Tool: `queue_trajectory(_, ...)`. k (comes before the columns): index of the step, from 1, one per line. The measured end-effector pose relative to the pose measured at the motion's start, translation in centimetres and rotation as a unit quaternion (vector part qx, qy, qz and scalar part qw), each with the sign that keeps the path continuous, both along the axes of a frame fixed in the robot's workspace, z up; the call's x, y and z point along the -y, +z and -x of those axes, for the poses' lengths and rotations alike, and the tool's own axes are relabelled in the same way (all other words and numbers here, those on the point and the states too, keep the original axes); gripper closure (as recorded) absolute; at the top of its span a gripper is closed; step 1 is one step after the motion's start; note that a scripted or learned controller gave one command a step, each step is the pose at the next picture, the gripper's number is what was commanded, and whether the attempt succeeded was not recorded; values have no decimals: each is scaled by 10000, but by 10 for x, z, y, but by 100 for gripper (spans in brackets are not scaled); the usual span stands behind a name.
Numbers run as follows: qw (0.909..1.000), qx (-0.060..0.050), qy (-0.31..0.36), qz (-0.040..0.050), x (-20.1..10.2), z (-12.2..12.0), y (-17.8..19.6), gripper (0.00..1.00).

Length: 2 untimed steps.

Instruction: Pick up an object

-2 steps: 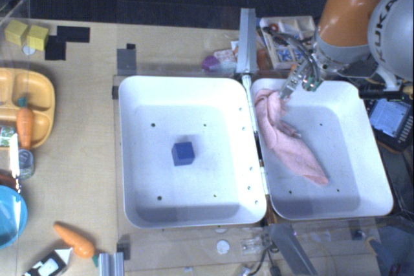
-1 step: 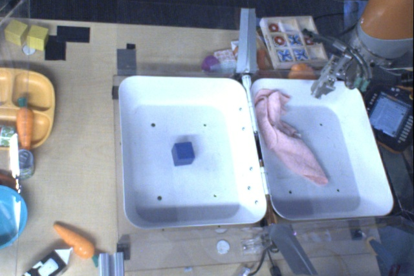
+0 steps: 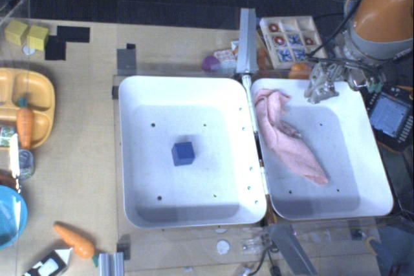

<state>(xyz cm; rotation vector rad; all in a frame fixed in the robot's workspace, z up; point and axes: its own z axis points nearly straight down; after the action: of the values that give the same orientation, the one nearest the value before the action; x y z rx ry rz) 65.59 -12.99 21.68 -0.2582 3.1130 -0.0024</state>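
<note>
A small blue cube (image 3: pixel 184 152) lies near the middle of the left white bin (image 3: pixel 139 203). A crumpled pink cloth (image 3: pixel 284 136) stretches diagonally across the left half of the right white bin (image 3: pixel 369 203). My gripper (image 3: pixel 321 88) hangs over the far edge of the right bin, up and to the right of the cloth's top end, apart from it. Nothing shows between its fingers. The arm's orange band (image 3: pixel 385 0) is at the upper right.
A metal divider post (image 3: pixel 246 42) stands at the back between the bins. Behind the bins lie a patterned box (image 3: pixel 289 40) and small toys. A yellow tray (image 3: pixel 26 106), carrots and a blue bowl (image 3: pixel 10 216) sit on the bench at the left.
</note>
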Motion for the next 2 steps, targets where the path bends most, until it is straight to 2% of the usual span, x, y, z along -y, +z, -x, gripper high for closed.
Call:
queue_trajectory(1, 9828, 10, 1846, 24, -37, -16, -1, 100)
queue_trajectory(2, 9759, 14, 2182, 50, 49, -16, 25, 100)
